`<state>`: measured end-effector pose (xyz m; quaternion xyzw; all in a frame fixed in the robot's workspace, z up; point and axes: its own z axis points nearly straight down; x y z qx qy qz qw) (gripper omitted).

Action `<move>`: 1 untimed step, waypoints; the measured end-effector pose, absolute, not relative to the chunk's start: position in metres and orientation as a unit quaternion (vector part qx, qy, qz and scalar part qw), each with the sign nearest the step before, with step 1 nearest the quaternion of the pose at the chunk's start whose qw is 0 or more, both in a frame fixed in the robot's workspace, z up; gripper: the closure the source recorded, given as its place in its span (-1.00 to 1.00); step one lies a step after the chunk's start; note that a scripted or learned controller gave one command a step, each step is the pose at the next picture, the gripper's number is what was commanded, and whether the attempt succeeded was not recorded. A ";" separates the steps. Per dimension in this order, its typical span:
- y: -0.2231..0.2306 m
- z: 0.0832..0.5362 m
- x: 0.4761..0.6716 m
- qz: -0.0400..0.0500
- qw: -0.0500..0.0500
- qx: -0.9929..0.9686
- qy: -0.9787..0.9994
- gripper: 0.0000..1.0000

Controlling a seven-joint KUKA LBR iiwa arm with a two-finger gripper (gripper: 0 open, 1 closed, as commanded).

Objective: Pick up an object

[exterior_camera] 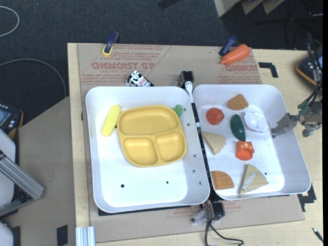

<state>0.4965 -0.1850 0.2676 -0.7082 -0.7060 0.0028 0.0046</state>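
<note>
Gripper [287,124], whose state cannot be told, is placed just right of the white object [254,121], nearest target.

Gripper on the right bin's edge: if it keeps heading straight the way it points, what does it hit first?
Probably the white rounded object, which lies nearest ahead of the gripper pointing left into the right white bin; height is unclear, so it might pass above.
</note>
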 end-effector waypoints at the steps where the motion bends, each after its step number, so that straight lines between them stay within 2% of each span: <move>1: -0.185 0.273 0.499 0.000 0.000 -0.707 -0.707 -1.00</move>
